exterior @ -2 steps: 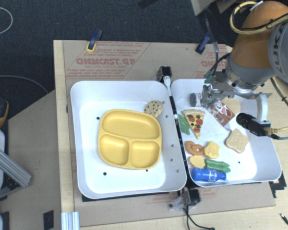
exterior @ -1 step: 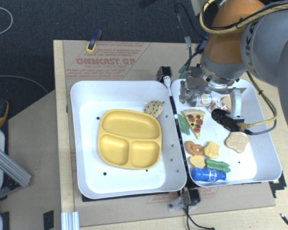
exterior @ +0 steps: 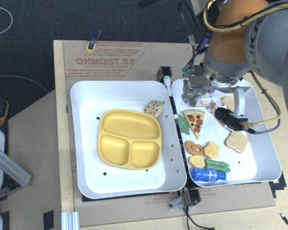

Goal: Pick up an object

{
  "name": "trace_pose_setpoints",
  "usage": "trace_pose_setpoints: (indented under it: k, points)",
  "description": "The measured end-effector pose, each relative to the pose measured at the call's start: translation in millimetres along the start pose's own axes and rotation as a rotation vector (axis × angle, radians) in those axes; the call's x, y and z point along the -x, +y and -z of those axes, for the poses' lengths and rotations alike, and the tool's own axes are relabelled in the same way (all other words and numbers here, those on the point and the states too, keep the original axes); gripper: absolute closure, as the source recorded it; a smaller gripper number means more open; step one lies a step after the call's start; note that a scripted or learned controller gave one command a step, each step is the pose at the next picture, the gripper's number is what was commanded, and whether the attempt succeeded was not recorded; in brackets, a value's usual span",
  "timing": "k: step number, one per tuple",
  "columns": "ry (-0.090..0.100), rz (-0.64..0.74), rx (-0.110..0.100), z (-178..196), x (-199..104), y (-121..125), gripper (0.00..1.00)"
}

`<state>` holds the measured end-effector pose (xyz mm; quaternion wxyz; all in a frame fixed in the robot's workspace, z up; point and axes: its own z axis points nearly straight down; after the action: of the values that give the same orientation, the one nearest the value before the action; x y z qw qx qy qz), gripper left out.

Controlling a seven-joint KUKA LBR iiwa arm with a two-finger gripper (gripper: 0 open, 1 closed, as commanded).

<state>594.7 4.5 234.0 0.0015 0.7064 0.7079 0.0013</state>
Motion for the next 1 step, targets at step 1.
trace_pose_setpoints:
  k: [1]
  points:
    - [0.000,-0.001,-0.001,0.6,-3.5,1.9,1.00]
